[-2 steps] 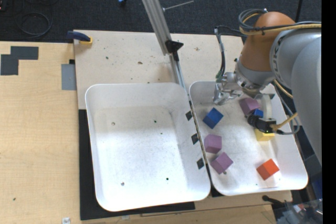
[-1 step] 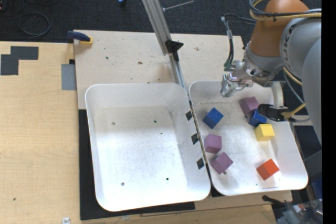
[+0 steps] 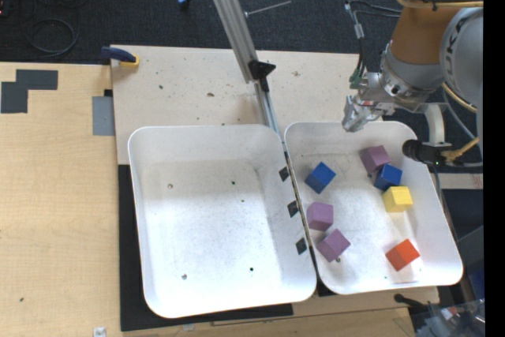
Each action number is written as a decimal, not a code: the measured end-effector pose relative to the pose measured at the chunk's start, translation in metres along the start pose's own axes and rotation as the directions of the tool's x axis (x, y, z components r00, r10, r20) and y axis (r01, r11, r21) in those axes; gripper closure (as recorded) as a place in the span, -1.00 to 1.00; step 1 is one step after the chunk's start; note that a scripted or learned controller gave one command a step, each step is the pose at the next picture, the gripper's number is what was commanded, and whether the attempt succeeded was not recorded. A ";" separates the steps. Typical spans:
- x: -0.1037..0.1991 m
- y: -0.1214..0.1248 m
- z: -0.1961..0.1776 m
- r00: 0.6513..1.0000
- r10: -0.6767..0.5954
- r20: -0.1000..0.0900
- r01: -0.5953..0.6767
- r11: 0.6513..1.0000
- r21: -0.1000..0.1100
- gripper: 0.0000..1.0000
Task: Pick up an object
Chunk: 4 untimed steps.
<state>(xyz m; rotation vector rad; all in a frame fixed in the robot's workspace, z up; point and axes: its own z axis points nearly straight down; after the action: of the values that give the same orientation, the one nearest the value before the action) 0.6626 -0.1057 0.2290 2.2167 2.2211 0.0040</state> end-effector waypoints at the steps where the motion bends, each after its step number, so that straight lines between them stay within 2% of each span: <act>1: 0.000 0.000 -0.015 1.000 -0.003 -0.001 0.003 1.000 0.004 1.00; 3: 0.101 -0.024 0.005 1.000 -0.002 -0.003 0.002 1.000 0.010 1.00; 4: 0.150 -0.022 0.012 1.000 -0.002 -0.003 0.002 1.000 0.009 1.00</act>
<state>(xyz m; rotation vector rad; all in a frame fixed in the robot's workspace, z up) 0.6400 0.0446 0.2169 2.2204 2.2293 -0.0037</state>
